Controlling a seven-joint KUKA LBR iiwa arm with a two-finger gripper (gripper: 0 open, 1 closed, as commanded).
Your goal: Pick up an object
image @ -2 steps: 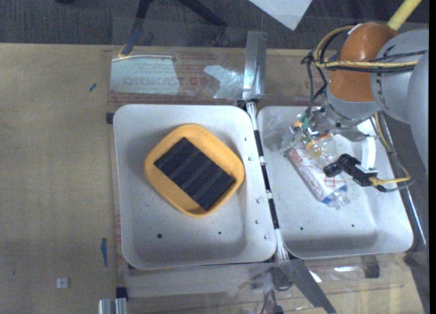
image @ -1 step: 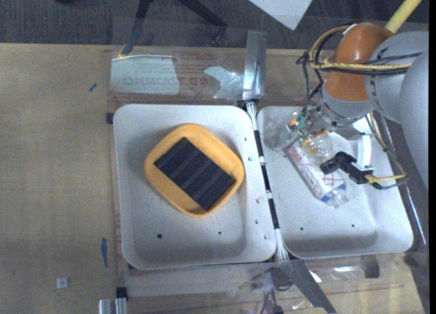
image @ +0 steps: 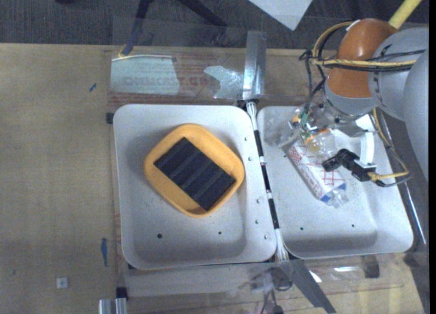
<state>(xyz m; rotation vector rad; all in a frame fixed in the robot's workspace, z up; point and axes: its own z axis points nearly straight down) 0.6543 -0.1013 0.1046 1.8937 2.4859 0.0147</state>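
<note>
Camera view, single frame.

Arm (image: 402, 67): enters from the right, with the orange band high over the back right corner of the right bin (image: 392, 238). The wrist points down and left into that bin.

Gripper (image: 310, 131): low over the back half of the right bin, towards its left side. The wrist and cabling cover the tips, so I cannot tell whether it is spread or closed. Nothing can be seen clamped in it.

Clear packet (image: 319, 175): transparent wrapper with red print, lying flat on the right bin floor. It runs on a diagonal from just under the gripper down towards the bin's middle. Its upper end lies at or just below the gripper tip, and its lower end lies well clear of the gripper. Contact cannot be confirmed because the overlap is hidden.

Crumpled film (image: 276, 132): a clear scrap in the back left corner of the right bin, just to the left of the gripper and apart from it.

Yellow pad (image: 194, 169): a rounded square with a black ribbed panel on top, turned at an angle. It sits near the middle of the left bin (image: 129, 238), well apart from the gripper.

The two bins sit edge to edge on the bench (image: 48, 169).
</note>
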